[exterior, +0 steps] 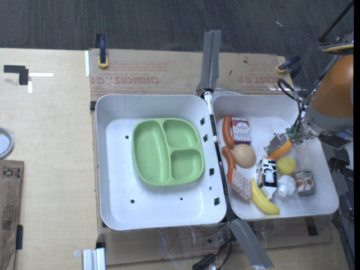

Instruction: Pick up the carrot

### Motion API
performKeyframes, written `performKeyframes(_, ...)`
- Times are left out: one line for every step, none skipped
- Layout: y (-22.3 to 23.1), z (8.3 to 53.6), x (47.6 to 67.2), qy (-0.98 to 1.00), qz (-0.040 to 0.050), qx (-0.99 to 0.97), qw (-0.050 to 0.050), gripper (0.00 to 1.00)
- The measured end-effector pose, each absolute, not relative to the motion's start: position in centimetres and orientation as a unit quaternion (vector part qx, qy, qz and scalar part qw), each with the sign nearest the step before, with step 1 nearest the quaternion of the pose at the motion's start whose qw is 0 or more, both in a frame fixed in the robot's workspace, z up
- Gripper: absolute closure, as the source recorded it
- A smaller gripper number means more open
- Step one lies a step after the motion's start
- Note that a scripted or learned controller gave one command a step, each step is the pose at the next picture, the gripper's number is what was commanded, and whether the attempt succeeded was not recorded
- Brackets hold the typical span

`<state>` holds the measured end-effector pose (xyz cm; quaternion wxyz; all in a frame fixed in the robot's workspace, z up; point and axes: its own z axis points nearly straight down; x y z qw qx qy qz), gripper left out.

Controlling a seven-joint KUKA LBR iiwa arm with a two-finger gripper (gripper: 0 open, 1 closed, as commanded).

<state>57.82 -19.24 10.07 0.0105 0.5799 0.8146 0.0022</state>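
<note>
Camera view: claw (288,137) sits low in the right bin (323,207), its fingers closed down on the carrot (280,148); the orange carrot pokes out to the claw's lower left, tilted, clear of the neighbours. Just below the claw lies a lemon (286,165); further down-left, a banana (263,198). An egg-shaped brown item (244,155) and a red carton (241,130) lie to its left. Well left of the claw, the left bin (112,207) carries a green divided plate (167,151).
</note>
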Motion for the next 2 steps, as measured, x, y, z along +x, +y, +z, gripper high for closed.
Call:
performKeyframes(-19.44, 11.21, 58.02, 0.814, 0.0029, 0.581, 0.015, 1.0)
performKeyframes(-19.42, 11.2, 58.01, 0.814, 0.0028, 0.581, 0.015, 0.0)
